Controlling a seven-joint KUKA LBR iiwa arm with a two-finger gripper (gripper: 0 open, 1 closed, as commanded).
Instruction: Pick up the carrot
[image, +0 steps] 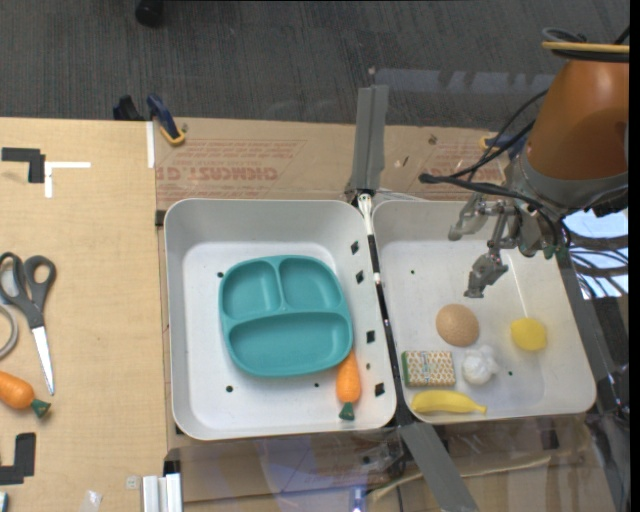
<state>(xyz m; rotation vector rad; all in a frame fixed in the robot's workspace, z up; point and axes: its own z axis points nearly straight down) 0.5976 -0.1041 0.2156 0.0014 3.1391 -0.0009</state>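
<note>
A small orange carrot (347, 380) with a green stub lies in the left bin (190, 330), near its front right corner, just off the lower right edge of a teal divided plate (287, 315). My gripper (487, 270) hangs over the right bin (560, 300), in its back half, above and a little behind a brown egg (457, 325). It is well to the right of the carrot and apart from it. A second carrot (15, 392) lies on the wooden bench at the far left.
The right bin also holds a yellow lemon (529, 334), a checkered block (429, 368), a white lump (479, 366) and a banana (448, 403) along its front. Scissors (30, 300) lie on the bench at the left. A raised divider (368, 250) separates the bins.
</note>
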